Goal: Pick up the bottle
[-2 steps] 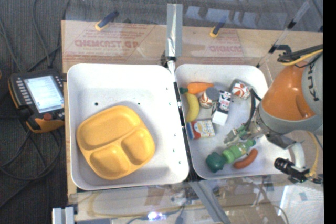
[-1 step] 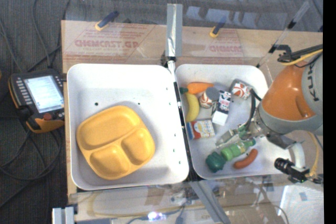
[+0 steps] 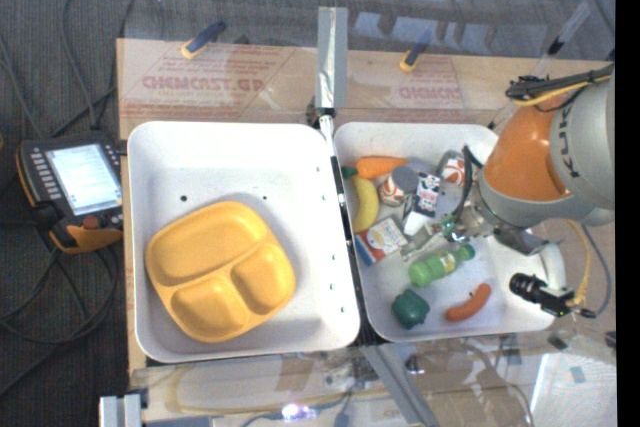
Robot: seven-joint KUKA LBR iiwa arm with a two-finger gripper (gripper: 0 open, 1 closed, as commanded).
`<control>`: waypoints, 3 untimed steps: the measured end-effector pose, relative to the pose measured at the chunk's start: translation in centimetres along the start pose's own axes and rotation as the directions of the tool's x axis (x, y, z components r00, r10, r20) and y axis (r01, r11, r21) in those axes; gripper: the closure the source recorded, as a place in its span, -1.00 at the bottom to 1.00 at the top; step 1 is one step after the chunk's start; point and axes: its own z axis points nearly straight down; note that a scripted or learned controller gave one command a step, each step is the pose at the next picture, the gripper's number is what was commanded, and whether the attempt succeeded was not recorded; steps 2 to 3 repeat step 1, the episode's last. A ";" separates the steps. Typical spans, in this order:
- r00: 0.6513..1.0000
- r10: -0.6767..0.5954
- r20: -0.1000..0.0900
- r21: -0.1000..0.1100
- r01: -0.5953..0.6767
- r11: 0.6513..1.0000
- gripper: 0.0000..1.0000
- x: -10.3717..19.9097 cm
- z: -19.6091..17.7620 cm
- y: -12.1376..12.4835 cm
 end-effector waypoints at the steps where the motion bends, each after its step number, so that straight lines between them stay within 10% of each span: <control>1: 1.000 -0.024 0.003 -0.003 0.025 1.000 -1.00 -2.9 -0.1 -5.4; 3: 1.000 -0.024 0.003 -0.003 0.025 1.000 -1.00 -2.9 -0.1 -5.4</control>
